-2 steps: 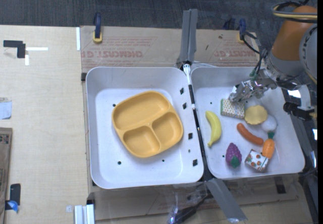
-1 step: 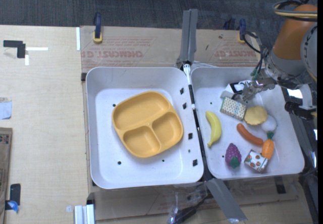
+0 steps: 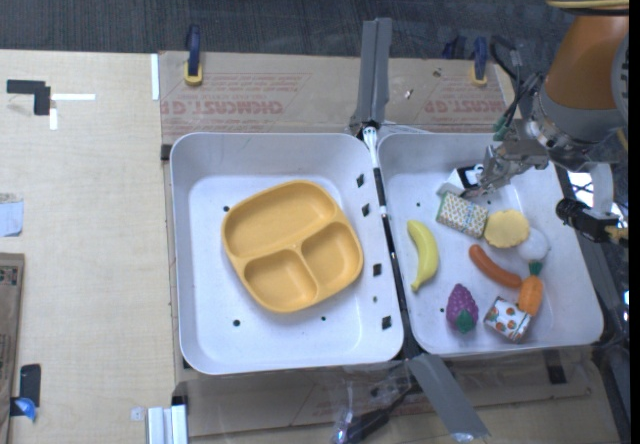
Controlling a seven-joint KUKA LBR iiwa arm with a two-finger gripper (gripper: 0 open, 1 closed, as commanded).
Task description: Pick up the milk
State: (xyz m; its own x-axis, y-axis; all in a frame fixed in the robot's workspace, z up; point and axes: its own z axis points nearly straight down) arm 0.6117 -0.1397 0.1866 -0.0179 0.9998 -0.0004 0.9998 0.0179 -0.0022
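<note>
The milk (image 3: 507,320) is a small white carton with orange and red print. It lies tilted near the front right corner of the right bin (image 3: 400,262). My gripper (image 3: 487,181) hangs low over the back of that bin, just above a speckled flat block (image 3: 463,215), far behind the carton. Nothing can be seen held in it.
The right bin also holds a banana (image 3: 424,253), a purple grape bunch (image 3: 461,306), a sausage (image 3: 494,266), a carrot (image 3: 531,294), a yellow round piece (image 3: 507,229) and a white piece (image 3: 537,245). The left bin (image 3: 190,262) holds a yellow divided plate (image 3: 290,245).
</note>
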